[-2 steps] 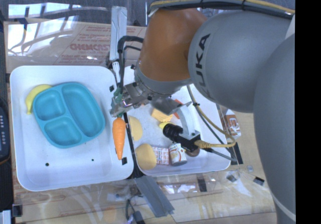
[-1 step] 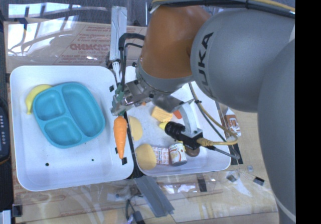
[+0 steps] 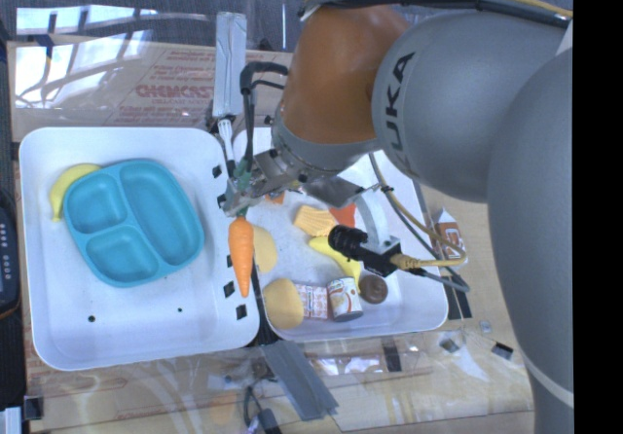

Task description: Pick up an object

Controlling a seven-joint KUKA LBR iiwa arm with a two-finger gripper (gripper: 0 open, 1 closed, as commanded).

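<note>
Reaching into the right-hand shallow white plastic bin (image 3: 428,310), the grey arm with orange wrist band (image 3: 341,72) has its gripper (image 3: 248,184) low at that bin's left wall, just above the orange toy carrot (image 3: 240,245). Finger state: cannot tell, the wrist covers them. Nothing visibly held, so the pick looks not yet done. Carrot lies along the divider, top near the gripper, likely target. Left white bin (image 3: 58,325) carries a blue three-compartment plastic tray (image 3: 131,221) with a yellow toy banana (image 3: 66,185) beside it.
</note>
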